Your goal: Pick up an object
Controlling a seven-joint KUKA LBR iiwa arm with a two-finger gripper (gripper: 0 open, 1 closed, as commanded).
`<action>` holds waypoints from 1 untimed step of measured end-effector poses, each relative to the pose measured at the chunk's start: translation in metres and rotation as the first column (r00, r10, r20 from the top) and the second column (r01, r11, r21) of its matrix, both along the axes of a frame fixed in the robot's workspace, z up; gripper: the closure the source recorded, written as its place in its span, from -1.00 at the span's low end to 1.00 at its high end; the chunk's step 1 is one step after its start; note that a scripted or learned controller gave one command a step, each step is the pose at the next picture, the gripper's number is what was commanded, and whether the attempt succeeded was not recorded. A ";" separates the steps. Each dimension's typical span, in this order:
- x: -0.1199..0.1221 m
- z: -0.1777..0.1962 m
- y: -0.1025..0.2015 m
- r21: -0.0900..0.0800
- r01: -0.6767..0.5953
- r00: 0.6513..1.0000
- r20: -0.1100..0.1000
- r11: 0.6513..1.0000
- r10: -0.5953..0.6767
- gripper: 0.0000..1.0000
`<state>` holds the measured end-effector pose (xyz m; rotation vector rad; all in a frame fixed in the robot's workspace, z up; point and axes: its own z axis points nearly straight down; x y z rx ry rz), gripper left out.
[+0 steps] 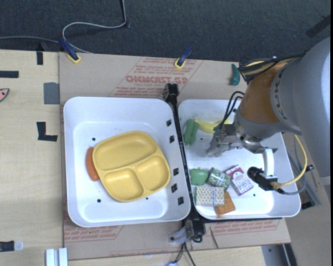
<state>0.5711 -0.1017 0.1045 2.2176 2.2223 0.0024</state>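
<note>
1. From my seat, the left bin (77,148) holds a yellow tray (131,165) with three compartments, lying flat near the middle. An orange piece (91,164) pokes out from under the tray's left edge, touching it.
2. The tray looks stiff, smooth and broad; I judge it a poor pick, since only its rim offers a hold.
3. Right of the tray, across the divider (176,148), the right bin (283,204) carries the small things. A green pepper-like piece (190,131) lies just beyond the divider, with a yellow piece (207,126) beside it.
4. Further down that side sit a green lump (199,175), a patterned packet (209,195), an orange-brown wedge (226,205) and a red-and-white carton (240,180), all close together.
5. The gripper (219,144) hangs over the right bin, right of the pepper piece and above the cluster. I cannot tell how its fingers are set, and I see nothing held between them.
6. My guess: the carton is light and stiff, best taken across its narrow sides; the packet looks soft and may slip.
</note>
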 end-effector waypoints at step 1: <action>0.000 0.000 0.000 0.000 0.000 1.000 0.000 1.000 0.000 -1.00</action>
